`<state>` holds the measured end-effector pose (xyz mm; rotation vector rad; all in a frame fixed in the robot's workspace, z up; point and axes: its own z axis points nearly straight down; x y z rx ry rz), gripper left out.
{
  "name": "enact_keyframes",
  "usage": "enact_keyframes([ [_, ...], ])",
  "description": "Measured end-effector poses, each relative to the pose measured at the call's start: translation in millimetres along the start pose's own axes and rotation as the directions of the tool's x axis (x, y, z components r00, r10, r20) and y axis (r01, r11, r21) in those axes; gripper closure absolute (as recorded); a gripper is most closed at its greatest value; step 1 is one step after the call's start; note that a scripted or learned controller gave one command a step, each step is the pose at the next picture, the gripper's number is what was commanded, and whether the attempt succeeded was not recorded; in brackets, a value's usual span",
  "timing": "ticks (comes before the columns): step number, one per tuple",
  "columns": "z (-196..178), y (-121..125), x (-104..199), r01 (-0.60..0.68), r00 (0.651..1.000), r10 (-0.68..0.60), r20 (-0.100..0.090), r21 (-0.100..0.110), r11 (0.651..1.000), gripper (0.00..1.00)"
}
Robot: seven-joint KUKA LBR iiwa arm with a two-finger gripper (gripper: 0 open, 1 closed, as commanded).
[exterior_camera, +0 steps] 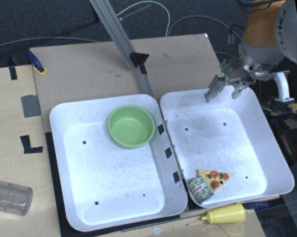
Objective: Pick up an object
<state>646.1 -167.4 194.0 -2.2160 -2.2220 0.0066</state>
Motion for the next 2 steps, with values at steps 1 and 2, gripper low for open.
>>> enact_keyframes([
  [1, 44, -2, 2, 0.000, 1.000, 0.000, 0.000, 0.000, 1.000, 0.00],
  [2, 99, -1, 13, 0.000, 1.000, 0.000, -0.001, 0.002, 1.000, 0.00],
])
